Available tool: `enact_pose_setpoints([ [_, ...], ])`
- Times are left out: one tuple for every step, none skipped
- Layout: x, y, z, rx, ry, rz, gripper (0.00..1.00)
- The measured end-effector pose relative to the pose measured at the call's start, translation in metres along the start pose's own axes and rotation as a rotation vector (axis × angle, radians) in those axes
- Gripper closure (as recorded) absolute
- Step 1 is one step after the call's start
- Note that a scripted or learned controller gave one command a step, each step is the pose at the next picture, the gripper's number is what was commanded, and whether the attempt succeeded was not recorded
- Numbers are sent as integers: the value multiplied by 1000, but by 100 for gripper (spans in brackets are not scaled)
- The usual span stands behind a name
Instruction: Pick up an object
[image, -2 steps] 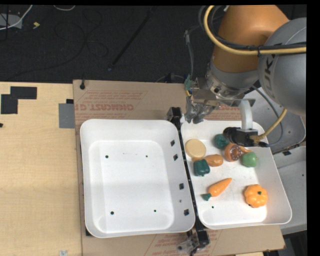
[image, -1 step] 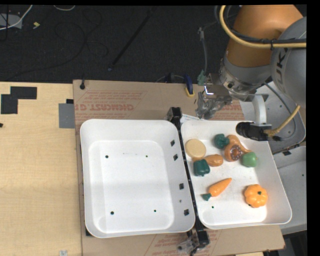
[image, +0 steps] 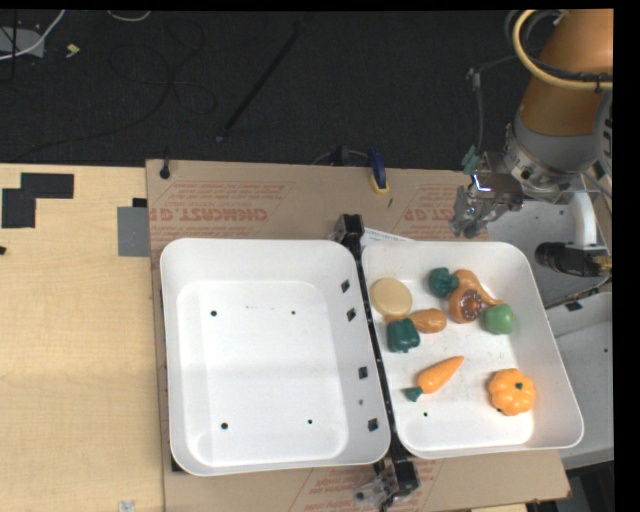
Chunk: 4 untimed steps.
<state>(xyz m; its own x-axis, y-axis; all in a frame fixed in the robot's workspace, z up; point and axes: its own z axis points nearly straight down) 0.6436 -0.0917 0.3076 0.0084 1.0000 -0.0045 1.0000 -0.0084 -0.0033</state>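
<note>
The right bin (image: 545, 330) holds several toy foods: a tan round piece (image: 391, 297), a dark green piece (image: 403, 335), a brown oval (image: 429, 321), a teal piece (image: 442, 281), an orange-brown piece (image: 467, 302), a green ball (image: 498, 319), a carrot (image: 439, 375) and an orange pumpkin (image: 511, 391). My gripper (image: 472, 218) hangs above the bin's far edge, beyond the teal piece, with nothing seen between its fingers.
The left bin (image: 180, 300) sits beside the right one, joined by a black divider with clips (image: 362, 330). Both rest on a cardboard sheet (image: 240, 205). A blue and yellow clamp (image: 379, 173) stands at the cardboard's far edge.
</note>
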Motion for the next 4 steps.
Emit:
enact_pose_setpoints([
  [29,0,-45,-5,4,-10,100],
  [42,0,-104,-8,4,-10,100],
  [26,0,-135,-4,4,-9,100],
  [-36,0,-124,-1,2,-4,100],
])
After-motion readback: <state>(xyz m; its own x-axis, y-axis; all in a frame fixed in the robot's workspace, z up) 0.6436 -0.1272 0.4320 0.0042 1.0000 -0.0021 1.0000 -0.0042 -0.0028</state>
